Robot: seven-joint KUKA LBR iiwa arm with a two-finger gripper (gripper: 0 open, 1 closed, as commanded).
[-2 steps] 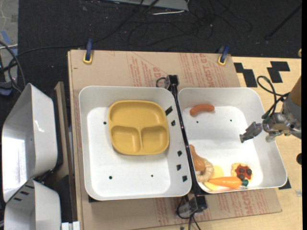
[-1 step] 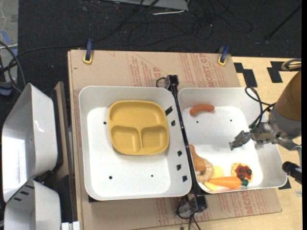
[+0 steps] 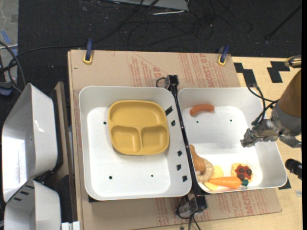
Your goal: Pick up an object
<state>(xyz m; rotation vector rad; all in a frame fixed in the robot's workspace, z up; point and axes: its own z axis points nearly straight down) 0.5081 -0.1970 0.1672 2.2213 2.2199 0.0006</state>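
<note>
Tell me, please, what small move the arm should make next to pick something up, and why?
Probably a short shift toward the bin's near corner, then a descent. The two-finger gripper sits over bare floor at the right side of the right white bin, with nothing between its fingers. The nearest items, the orange toy carrot and the small red-and-yellow toy food piece, lie just below it in the view.

Two white bins [image 3: 91, 128]. In the left one lies a yellow divided plate [image 3: 139, 127]. The right one has an orange-red sausage [image 3: 202, 109] and an orange carrot [image 3: 224, 181]. The bench [image 3: 144, 66] is light brown with red print.
</note>
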